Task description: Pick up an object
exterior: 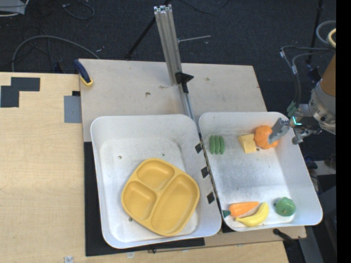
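Nearest the camera, along the front wall of the right bin [307, 201], lie a yellow toy banana [254, 217] with a toy carrot [243, 207] touching it, and just beside them a green toy pepper [284, 206]. The banana's long axis runs roughly left to right along that wall, curving up at its right end; the carrot lies nearly parallel, its point towards the right. All look like light, stiff, smooth plastic, likely slippery, so a grip across the narrow middle would suit them. In the left bin [104, 147] rests a yellow divided plate [160, 196], broad and flat, and probably awkward to pinch except at its rim. Farther back in the right bin sit a ribbed green piece [217, 144], its long axis running front to back, a pale yellow block [248, 144], and, touching it, an orange toy fruit [264, 137]. The fruit is round, with no clear axis, and would likely roll unless taken across its widest part. The tool [278, 130] sits right against the fruit's right side; how far open it stands cannot be told, nor whether it has hold of anything.
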